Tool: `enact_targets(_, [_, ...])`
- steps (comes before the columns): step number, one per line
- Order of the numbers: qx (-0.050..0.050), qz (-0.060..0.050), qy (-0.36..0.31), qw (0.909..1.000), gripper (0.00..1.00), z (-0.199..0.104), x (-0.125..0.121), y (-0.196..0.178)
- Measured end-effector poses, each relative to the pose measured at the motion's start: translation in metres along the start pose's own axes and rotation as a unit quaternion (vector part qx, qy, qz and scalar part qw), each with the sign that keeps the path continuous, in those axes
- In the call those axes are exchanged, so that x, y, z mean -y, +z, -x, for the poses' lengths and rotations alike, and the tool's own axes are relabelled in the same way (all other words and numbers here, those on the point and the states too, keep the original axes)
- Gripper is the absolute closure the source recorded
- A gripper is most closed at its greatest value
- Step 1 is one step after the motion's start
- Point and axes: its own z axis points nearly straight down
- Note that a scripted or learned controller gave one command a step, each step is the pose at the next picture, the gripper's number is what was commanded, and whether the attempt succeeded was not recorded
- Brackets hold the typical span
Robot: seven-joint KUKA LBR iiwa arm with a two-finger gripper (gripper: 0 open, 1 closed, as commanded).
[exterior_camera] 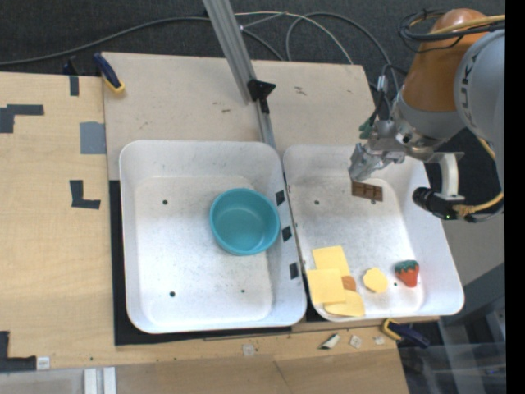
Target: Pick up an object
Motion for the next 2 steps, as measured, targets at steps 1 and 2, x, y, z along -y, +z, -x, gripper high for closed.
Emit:
enact_targets(1, [0.0, 0.0, 0.0, 1.0, 1.0, -0.055, 0.007, -0.004])
enact_targets(2, [0.0, 0.001, -0.001, 1.0, 1.0, -0.114, 0.003, -0.014])
